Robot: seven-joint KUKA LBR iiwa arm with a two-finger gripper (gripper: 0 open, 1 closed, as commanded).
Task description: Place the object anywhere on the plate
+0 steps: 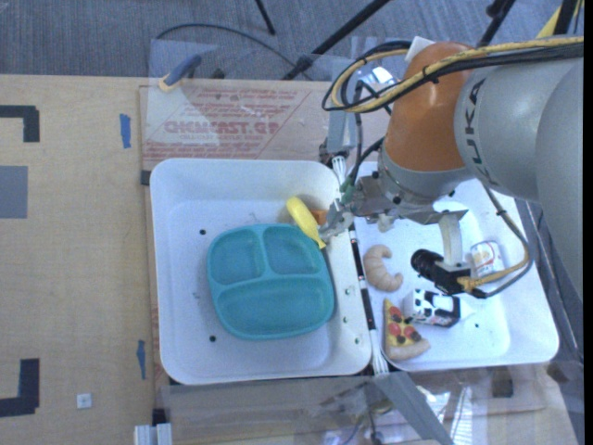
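From my remote station, the view looked down at a slant on a pale wooden surface [74, 248] carrying two shallow white bins side by side. In the left bin [181, 211] lay a teal divided plate [269, 286], its three compartments bare. At the plate's far right corner was a yellow banana-shaped object [301, 217], tilted, with its lower end at or over the plate's rim and a small orange patch just beside it. The end effector [334, 219] sat directly to the right of that object, close to the wall dividing the bins. I could not tell whether it was clenched on the object or released, because the wrist above hid the contact.

I judged the step in hand to be the placement itself, with the yellow object brought to the plate's edge. The next move called for carrying it further left over a compartment, then letting go low enough that it would not roll off.

The right bin [519, 332] held a croissant [380, 265], a pizza slice [405, 332], a black-and-white toy [431, 306] and a small carton [484, 256], all well apart from the plate. Nothing blocked the way to the plate. The main risk, as I judged it, was the object sliding off the raised rim.
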